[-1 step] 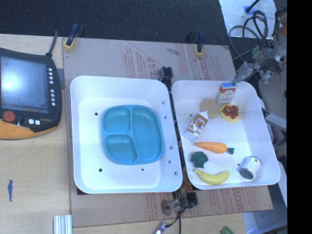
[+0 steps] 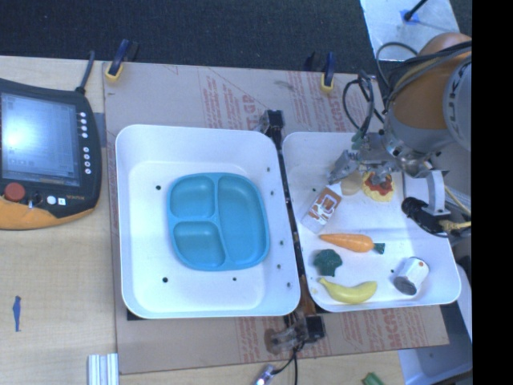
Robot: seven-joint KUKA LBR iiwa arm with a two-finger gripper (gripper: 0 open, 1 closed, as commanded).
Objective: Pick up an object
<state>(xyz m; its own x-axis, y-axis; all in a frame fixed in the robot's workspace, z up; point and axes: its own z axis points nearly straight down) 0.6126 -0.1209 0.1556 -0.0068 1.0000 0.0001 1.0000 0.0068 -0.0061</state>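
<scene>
Over the right bin, the gripper hangs near the far wall; whether its fingers are wide or narrow, I cannot tell. Just beside it lie a small carton and a red-and-yellow toy; the carrot, broccoli and banana lie nearer.

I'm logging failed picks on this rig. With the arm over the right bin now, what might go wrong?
The tool hangs among close-set things: a small box and a red and yellow toy. It might nudge one aside or catch two together. The carrot lies just below and could roll if bumped.
</scene>
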